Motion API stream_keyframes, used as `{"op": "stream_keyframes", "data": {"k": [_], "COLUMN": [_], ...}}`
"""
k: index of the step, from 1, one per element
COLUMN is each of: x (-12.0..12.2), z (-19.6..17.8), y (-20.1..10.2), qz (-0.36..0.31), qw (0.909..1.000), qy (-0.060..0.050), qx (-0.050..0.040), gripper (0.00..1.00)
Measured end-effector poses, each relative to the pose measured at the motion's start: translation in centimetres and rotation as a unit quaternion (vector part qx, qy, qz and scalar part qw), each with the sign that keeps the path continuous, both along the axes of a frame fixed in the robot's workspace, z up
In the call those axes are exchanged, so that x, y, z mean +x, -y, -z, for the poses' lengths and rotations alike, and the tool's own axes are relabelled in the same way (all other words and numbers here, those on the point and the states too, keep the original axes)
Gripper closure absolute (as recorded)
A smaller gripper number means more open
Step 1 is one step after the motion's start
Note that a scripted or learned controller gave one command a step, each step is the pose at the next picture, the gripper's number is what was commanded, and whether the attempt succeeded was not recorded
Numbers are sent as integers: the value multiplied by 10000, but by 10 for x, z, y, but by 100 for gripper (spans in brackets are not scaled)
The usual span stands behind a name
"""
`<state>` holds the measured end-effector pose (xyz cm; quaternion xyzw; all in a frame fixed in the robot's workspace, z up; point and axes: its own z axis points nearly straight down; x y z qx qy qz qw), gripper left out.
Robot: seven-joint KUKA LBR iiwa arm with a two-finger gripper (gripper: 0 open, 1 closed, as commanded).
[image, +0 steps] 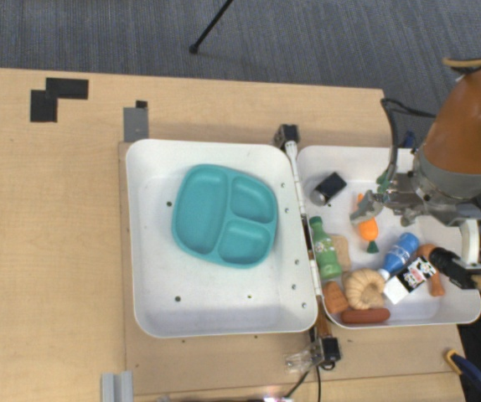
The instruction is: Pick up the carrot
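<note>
Orange toy carrot (pixel 368 229) lies in the right bin (pixel 454 312), just beside the green bottle (pixel 325 252); judged light, rigid, slick; grasp mid-body; gripper (pixel 373 205) hovers directly above, fingers apart, holding nothing.

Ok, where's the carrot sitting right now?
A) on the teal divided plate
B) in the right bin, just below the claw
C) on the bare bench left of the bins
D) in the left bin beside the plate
B: the carrot lies on the right bin floor just below the claw, while the teal plate sits in the left bin.
</note>
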<state>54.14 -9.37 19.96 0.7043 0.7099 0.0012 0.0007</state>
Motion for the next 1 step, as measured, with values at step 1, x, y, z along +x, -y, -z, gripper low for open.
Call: {"op": "stream_keyframes", "data": {"k": [1], "x": [22], "z": [104], "y": [13], "qz": [291], "qw": [9996], "qy": [-48], "qx": [3], "gripper": [0]}}
